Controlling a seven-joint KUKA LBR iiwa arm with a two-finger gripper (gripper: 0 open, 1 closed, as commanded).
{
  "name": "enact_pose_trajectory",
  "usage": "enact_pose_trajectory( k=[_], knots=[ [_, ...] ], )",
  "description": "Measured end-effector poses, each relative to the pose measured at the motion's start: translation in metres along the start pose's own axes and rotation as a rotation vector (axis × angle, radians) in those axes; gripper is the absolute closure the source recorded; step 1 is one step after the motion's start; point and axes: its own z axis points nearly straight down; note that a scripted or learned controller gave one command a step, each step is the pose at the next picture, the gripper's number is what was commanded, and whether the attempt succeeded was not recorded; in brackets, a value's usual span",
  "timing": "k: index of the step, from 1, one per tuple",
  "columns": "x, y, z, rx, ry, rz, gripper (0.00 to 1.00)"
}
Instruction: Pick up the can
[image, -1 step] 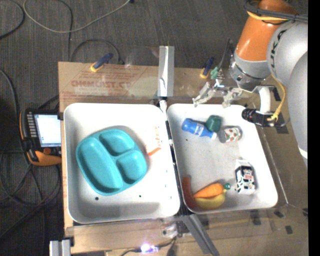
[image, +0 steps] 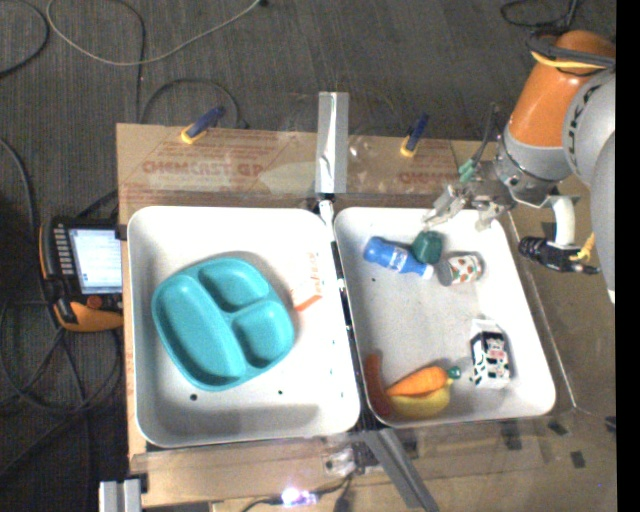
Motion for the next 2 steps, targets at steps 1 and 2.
enact_pose_trajectory(
  k=[1,2],
  knots=[
    [-0.049,-0.013,0.039,-0.001,0.0,-0.085,0.0],
    [-0.039,-0.026,0.093,-0.01,0.007,-0.118,0.0]
  ],
)
